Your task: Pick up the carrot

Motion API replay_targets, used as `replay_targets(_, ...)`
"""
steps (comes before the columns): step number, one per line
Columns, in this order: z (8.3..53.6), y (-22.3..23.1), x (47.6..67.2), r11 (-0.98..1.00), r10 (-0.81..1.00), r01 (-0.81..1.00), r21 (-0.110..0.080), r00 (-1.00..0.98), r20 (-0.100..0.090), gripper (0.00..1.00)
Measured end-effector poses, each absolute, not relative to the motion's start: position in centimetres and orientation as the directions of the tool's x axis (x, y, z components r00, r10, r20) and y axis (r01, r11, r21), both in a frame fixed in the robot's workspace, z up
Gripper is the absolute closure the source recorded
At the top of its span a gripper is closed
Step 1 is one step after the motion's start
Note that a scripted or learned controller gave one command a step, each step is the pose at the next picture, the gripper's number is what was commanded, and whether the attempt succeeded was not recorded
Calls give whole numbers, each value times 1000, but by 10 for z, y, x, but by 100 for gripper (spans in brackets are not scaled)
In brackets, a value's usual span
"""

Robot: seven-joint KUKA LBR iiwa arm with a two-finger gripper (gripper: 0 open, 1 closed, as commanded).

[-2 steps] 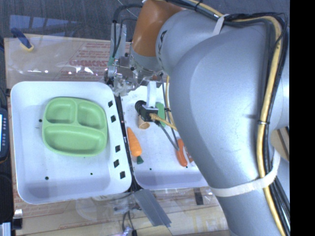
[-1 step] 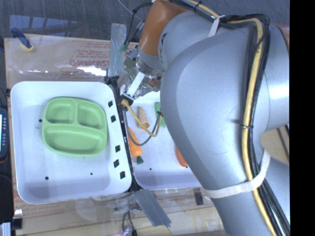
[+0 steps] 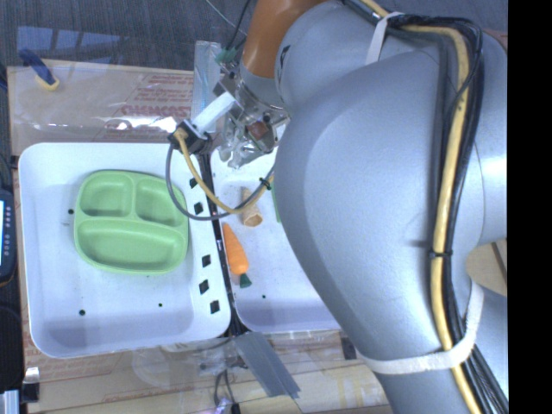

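Camera view: carrot [image 3: 234, 250] lay in right bin [image 3: 267, 313], against its left wall by the divider. Tool [image 3: 244, 147] hung over that bin's far edge, apart from carrot; grip state couldn't be told. Green plate [image 3: 129, 221] sat in left bin [image 3: 52, 257].

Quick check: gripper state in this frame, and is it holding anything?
Gripper: open or shut cannot be told; it sits over the far end of the right white bin. The orange carrot with green tip lies in that bin, apart from it, not held.
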State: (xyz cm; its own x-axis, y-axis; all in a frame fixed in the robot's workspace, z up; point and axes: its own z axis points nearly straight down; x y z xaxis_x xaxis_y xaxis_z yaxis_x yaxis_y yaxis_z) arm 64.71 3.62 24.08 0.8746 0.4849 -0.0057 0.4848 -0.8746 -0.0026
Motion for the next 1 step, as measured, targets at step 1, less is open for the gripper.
replay_targets(1, 256, 5, 623, -599, 801, 801, -8, 598, -6, 100)
